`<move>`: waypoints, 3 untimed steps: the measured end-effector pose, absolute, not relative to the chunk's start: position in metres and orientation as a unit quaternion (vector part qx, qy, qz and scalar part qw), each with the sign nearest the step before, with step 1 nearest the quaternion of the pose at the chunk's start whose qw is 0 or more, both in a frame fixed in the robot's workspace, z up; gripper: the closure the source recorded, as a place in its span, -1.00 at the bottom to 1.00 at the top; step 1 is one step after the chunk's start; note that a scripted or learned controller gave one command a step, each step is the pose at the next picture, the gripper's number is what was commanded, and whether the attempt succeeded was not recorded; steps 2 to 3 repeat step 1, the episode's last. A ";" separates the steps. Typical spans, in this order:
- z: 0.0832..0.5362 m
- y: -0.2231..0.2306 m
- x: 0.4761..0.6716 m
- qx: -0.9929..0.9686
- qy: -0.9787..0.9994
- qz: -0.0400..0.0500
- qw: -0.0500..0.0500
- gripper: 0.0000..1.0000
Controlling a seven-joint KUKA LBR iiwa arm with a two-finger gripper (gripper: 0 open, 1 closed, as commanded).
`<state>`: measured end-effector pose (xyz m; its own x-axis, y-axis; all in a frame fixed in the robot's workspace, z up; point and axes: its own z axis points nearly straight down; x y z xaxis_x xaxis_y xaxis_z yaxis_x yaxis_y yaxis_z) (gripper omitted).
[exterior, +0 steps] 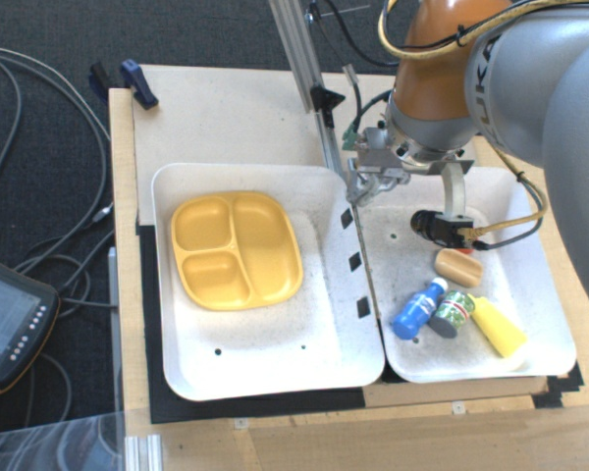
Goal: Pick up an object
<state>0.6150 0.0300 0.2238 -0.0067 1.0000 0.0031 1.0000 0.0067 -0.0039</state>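
Camera view gives me the pincer (373, 183) above the right white bin's (530, 346) far left corner; whether it is released or clenched, I cannot tell. Candidate objects, including a blue plastic bottle (418, 309), lie near the front. I judge approach underway; next: reposition, descend.

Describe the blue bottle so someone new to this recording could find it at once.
Start at the right bin, the one under the arm. Near its front edge lies a small cluster of items; the blue bottle is the leftmost, lying tilted with its white cap up. Its neighbours are a green can, a yellow bottle and a tan bun.
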 end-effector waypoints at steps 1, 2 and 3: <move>0.220 0.074 0.597 -0.705 -0.709 0.001 0.002 1.00; 0.220 0.074 0.597 -0.705 -0.709 0.001 0.002 1.00; 0.220 0.074 0.597 -0.705 -0.709 0.001 0.002 1.00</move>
